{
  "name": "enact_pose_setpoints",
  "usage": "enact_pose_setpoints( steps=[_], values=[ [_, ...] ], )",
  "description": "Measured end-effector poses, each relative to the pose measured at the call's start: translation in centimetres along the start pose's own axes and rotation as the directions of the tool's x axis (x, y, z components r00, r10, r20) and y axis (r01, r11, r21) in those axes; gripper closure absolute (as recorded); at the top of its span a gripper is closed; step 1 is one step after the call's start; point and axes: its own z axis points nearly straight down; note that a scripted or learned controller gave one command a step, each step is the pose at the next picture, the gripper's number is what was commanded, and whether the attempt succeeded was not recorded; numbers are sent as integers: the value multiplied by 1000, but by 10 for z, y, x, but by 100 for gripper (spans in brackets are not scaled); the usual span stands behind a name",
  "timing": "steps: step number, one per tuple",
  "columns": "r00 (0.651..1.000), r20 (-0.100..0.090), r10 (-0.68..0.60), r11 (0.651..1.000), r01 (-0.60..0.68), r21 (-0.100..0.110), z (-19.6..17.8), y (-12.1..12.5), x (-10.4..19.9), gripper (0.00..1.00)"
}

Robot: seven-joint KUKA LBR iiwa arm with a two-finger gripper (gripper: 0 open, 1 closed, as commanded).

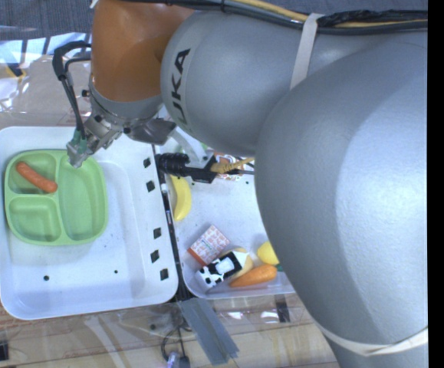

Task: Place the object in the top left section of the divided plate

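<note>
Robotics lab bench: large grey KUKA arm [298,129], two shallow white plastic bins [22,297], cabled rig, toy food.

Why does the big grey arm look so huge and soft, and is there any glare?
In the camera view, the arm is close to the lens, so it looms large and slightly blurred; the green divided plate and the orange object in it look sharper; pale glare shows on the clear plastic sheet at upper left.

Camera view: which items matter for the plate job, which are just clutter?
Job:
- divided plate, left bin
- orange sausage-like piece lying in its top left section
- hand, over the plate's upper rim

Clutter, right bin:
- banana
- carrot
- small box
- black-and-white toy
</note>
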Motion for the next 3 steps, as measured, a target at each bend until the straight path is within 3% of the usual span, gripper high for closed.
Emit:
enact_pose_setpoints(
  steps=[1, 2, 3],
  values=[
    [938, -1, -346, 938, 346, 0, 75, -4, -20, 100],
    [938, -1, -346, 938, 346, 0, 75, -5, -20, 0],
    [809, 5, -587, 809, 587, -4, -168, -10, 51, 0]
  ],
)
